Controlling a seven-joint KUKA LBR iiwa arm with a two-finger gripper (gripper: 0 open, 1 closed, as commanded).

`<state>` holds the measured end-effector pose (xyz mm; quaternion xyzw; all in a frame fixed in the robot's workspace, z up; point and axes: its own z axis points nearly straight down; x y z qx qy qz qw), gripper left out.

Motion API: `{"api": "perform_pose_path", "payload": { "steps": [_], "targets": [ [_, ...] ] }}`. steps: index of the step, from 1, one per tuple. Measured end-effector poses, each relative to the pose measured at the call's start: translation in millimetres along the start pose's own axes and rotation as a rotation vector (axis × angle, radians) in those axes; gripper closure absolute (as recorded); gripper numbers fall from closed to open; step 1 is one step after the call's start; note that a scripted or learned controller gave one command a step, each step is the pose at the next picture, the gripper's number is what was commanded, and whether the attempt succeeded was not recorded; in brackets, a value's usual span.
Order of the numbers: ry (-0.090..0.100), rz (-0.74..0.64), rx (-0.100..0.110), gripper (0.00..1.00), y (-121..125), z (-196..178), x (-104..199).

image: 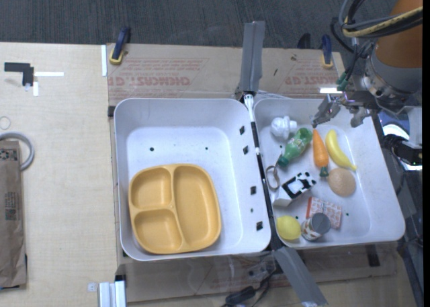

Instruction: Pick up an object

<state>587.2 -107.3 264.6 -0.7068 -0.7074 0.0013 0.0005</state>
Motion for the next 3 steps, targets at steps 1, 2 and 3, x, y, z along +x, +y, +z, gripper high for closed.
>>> {"api": "perform_pose_path", "payload": {
  "steps": [1,2,3],
  "targets": [
    [0.0,-0.028,0.0,0.0,8,124,-61],
    [0.0,0.032,-0.002,0.0,37,173,-58],
    [-0.001,0.032,-0.002,0.0,37,173,-58]
  ]
}}
